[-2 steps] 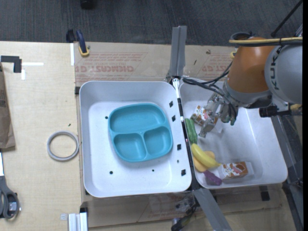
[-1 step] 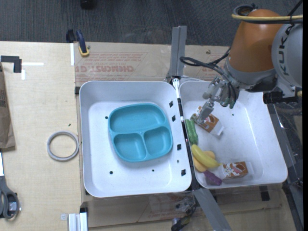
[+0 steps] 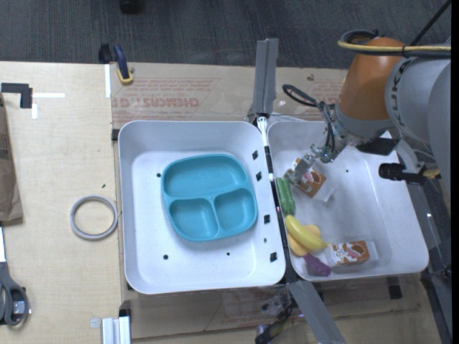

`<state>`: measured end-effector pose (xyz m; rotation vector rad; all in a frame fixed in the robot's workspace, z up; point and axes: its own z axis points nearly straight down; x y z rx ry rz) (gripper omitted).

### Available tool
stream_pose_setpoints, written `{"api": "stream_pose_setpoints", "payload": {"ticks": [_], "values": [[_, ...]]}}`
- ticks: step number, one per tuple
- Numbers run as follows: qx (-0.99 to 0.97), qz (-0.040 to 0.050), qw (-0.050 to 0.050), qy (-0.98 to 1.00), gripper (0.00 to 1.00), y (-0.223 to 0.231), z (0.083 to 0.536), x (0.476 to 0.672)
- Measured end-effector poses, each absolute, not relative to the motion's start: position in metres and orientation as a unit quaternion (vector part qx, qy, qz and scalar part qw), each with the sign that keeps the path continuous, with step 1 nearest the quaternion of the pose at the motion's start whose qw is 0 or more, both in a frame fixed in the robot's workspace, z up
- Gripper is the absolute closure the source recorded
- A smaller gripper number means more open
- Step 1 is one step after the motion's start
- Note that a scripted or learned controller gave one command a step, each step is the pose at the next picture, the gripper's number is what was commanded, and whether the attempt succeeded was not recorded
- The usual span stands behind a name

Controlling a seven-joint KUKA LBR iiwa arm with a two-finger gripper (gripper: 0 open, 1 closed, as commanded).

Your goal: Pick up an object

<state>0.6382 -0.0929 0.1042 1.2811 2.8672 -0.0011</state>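
From above, the arm (image 3: 401, 92) enters at the upper right and bends down over the right bin (image 3: 387, 213), its orange band bulging above the wrist. The gripper (image 3: 310, 165) hangs low over the bin's upper-left part, tipped toward the divider between the bins. How far the hand is spread cannot be told at this size.

Just beneath and beside the gripper lies a small orange-and-white packet (image 3: 313, 183); whether the two touch is unclear. Along the right bin's left wall rests a green vegetable (image 3: 286, 196), with a yellow banana (image 3: 305, 235) below it near the front. A purple piece (image 3: 317, 266) sits just in front of the banana, and a second orange-and-white packet (image 3: 351, 253) lies beside it toward the front right.

The left bin (image 3: 143, 249) holds a blue three-compartment tray (image 3: 209, 197), set near its middle. On the bench to the left lies a grey ring (image 3: 93, 216), well apart from both bins.
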Motion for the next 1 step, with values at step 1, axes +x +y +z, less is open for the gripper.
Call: {"api": "stream_pose_setpoints", "payload": {"ticks": [1], "values": [[0.395, -0.0001, 0.001, 0.919, 0.00, -0.0979, 0.0923, 0.6129]]}}
